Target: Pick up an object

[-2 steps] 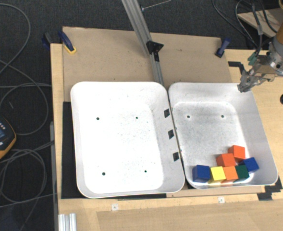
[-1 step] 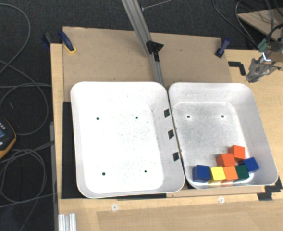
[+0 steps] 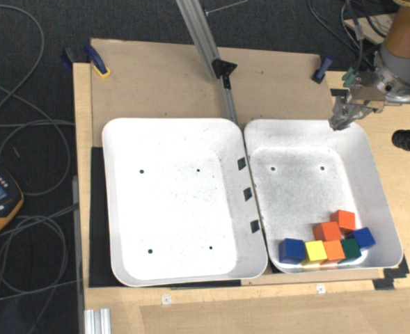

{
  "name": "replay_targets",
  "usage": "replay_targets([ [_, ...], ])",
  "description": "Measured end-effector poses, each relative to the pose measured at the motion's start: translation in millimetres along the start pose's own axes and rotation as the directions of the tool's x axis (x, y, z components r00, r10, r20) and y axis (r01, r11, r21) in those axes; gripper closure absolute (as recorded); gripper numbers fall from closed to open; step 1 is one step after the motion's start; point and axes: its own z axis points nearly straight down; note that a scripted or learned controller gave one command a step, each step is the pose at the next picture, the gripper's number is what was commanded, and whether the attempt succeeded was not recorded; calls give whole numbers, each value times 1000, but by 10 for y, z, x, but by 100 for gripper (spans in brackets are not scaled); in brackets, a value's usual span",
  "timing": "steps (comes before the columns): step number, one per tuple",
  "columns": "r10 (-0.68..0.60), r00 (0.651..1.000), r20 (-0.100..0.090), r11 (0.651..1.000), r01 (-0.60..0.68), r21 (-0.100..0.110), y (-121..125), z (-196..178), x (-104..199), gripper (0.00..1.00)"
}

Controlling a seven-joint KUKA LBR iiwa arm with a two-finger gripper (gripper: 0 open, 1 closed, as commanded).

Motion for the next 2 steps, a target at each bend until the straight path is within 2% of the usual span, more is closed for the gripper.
replay_targets([
  [1, -1, 1000, 0, 1000, 1, 0, -160, 107, 605, 100],
  [2, -2, 1000, -1, 1000, 2, -1, -205, 122, 1208, 100],
])
